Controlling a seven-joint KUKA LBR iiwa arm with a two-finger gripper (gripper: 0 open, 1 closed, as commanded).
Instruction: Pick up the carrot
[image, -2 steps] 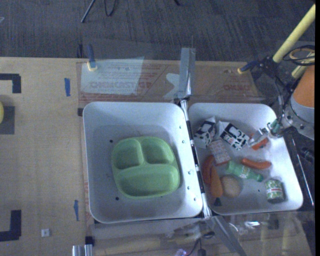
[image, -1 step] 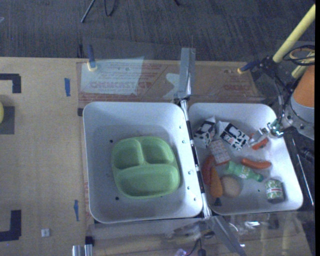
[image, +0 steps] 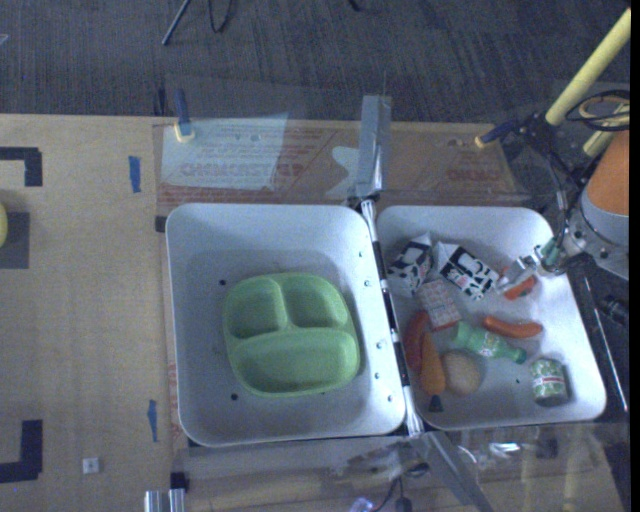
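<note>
A: Jaws state? The gripper (image: 535, 262) sits at the right bin's (image: 590, 400) far right edge, too small and blurred, so I cannot tell.

B: Carrot?

A: The carrot (image: 432, 365) lies near-left in that bin, well apart from the jaws, touching a red sausage-shaped piece (image: 415, 338) and a round tan item (image: 463, 372).

B: Risks?

A: Likely grabbing a lookalike: two orange-red pieces (image: 514, 326) lie nearer the jaws. Tight neighbours could get dragged along.

B: Hidden?

A: Arm cut off at the right. The green plate (image: 290, 333) sits in the left bin (image: 200, 400).
</note>
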